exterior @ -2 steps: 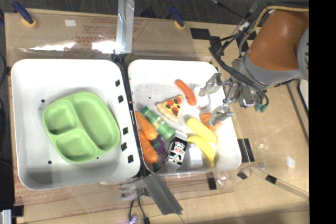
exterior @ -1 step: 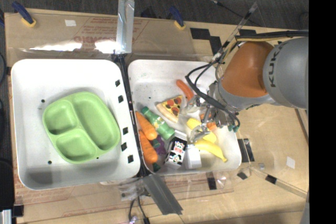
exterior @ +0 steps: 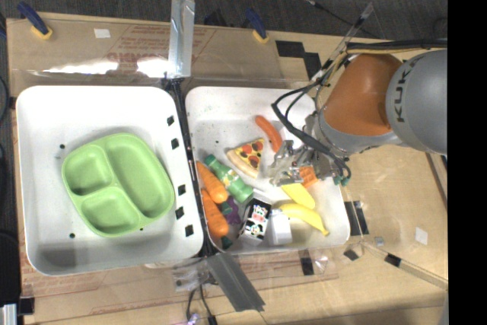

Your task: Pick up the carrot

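Faint red printing on the cardboard [exterior: 144, 38] behind the bins, too blurred to read; no other legible text.

Two white bins sat side by side on the bench. The left bin [exterior: 30, 164] held a green plate [exterior: 116, 183] with three parts. The right bin [exterior: 221, 99] was full of toy food. A pizza slice [exterior: 249, 154] lay near the middle, with a red sausage [exterior: 268, 132] just above it. Two carrots [exterior: 213, 198] lay along the left wall, next to a green bottle [exterior: 232, 180]. Yellow bananas [exterior: 304, 208] lay near the right wall. The gripper [exterior: 289, 164] was down in this bin, just right of the pizza slice. A small orange thing [exterior: 307, 176] lay just beside it.
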`<state>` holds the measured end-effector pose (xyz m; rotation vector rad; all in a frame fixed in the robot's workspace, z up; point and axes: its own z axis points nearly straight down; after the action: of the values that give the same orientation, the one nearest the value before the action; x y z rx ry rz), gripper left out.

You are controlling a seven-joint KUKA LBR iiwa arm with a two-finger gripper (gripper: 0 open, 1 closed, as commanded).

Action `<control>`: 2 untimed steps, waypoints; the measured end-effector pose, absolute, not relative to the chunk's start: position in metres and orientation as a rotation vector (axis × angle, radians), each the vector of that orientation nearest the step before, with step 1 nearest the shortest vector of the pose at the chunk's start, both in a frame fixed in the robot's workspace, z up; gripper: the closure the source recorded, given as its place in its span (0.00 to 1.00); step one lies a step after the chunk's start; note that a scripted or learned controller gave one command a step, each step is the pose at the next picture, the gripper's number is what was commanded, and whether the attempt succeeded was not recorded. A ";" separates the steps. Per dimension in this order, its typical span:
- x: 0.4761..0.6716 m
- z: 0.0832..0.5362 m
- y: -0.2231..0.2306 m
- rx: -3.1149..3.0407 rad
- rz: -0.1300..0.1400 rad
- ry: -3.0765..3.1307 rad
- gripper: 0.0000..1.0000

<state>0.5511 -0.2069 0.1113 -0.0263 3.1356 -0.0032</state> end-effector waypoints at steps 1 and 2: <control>0.559 0.186 -0.209 -0.481 -0.004 3.098 1.00; 0.600 0.141 -0.208 -0.864 0.001 3.018 1.00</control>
<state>0.6005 -0.2076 0.1412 -0.8638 3.0185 0.0011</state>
